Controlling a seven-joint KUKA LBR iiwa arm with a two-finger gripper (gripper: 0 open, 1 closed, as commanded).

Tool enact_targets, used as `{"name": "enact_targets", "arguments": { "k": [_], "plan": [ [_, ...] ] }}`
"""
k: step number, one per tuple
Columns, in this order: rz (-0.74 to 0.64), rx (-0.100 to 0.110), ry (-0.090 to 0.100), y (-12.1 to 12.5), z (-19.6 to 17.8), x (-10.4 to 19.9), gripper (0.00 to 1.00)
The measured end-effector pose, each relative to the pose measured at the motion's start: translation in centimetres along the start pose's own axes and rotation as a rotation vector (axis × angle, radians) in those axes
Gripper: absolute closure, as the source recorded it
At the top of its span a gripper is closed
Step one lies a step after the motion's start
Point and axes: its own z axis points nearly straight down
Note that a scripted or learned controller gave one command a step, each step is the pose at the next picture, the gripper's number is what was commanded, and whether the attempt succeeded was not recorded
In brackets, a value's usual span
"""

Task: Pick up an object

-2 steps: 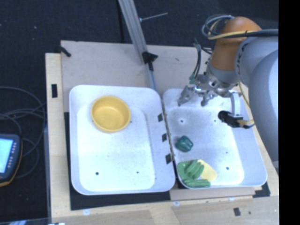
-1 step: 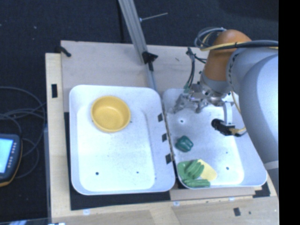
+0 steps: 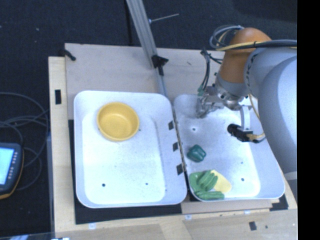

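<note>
over the far end of the right bin (image 3: 260, 184), the grey arm (image 3: 277, 94) comes in from the right side of the camera view and bends down toward the bench. its orange band (image 3: 239, 59) sits just above the wrist, with loose cables (image 3: 220, 36) looping beside it. the wrist points down and slightly toward the left, so the gripper (image 3: 204, 108) hangs close to the bin's far left corner, near the divider between the two bins. whether the gripper is wide or narrow cannot be told from this angle, since the metal parts blur together against the white floor. nothing shows between them.

a small black fitting (image 3: 240, 132) juts from the arm's side, above the middle of the right bin.

lower in that bin, well apart from the gripper, lies a dark green rounded object (image 3: 196, 153), close to the divider. nearer the front edge sits a cluster of light green pieces (image 3: 204, 181) touching a yellow piece (image 3: 221, 182), all in the front left corner.

the left bin (image 3: 125, 184) holds a yellow bowl (image 3: 118, 121), upright, in its far left part. a grey metal rail (image 3: 142, 26) slants across the bench (image 3: 115, 66) behind the bins. a handheld screen device (image 3: 9, 166) lies off the bench at the left edge.
</note>
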Motion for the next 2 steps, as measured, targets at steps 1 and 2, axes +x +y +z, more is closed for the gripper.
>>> {"name": "enact_targets", "arguments": {
  "k": [1,2],
  "plan": [
    [-0.001,-0.003,0.001,-0.1,-4.8,0.8,1.00],
    [0.000,-0.003,0.001,0.2,-9.2,1.2,1.00]
  ]
}}
